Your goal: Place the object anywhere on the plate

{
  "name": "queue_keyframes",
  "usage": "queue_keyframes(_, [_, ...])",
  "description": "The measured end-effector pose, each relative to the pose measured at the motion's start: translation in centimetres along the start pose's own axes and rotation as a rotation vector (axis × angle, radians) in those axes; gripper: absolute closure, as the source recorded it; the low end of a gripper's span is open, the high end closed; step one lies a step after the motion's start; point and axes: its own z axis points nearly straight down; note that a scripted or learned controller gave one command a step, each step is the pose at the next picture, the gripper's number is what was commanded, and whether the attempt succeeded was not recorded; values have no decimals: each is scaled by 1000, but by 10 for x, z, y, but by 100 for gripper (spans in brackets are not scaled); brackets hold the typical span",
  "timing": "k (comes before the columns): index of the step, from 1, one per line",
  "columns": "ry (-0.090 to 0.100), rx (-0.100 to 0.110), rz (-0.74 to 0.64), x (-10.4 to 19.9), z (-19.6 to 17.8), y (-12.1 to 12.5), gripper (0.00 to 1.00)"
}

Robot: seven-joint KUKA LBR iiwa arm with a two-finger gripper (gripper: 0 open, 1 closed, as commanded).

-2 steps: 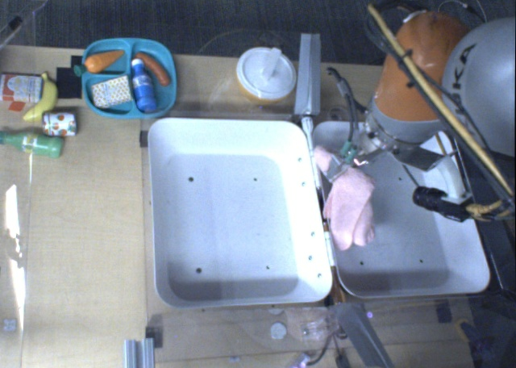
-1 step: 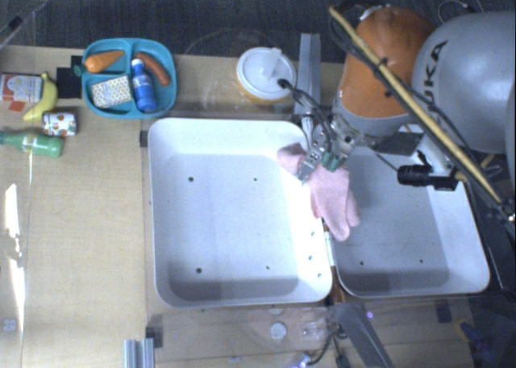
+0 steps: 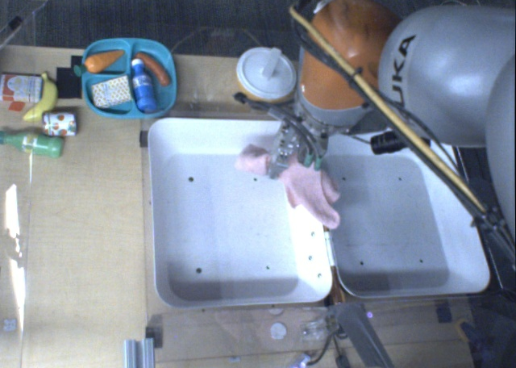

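Note:
A pink cloth [image 3: 311,190] hangs crumpled over the wall between the two bins, near their far side. My gripper [image 3: 284,165] comes down onto the cloth's upper left part and is shut on it, with pink folds bunched on both sides of the fingers. The blue divided plate [image 3: 171,84] sits on the bench beyond the left bin's far left corner, well to the left of the gripper. It holds a carrot [image 3: 106,60], a blue bottle [image 3: 143,84], a sausage and a small patterned item.
The left bin [image 3: 210,229] and right bin [image 3: 403,229] lie side by side. A white lidded cup [image 3: 266,74] stands just behind them, close to the arm. A banana [image 3: 43,97], a small can [image 3: 59,123], a green bottle [image 3: 32,144] and a carton [image 3: 19,88] lie at far left.

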Motion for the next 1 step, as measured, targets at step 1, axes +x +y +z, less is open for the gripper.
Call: queue_keyframes(1, [-1,-1,-261,-11,-9,51,100])
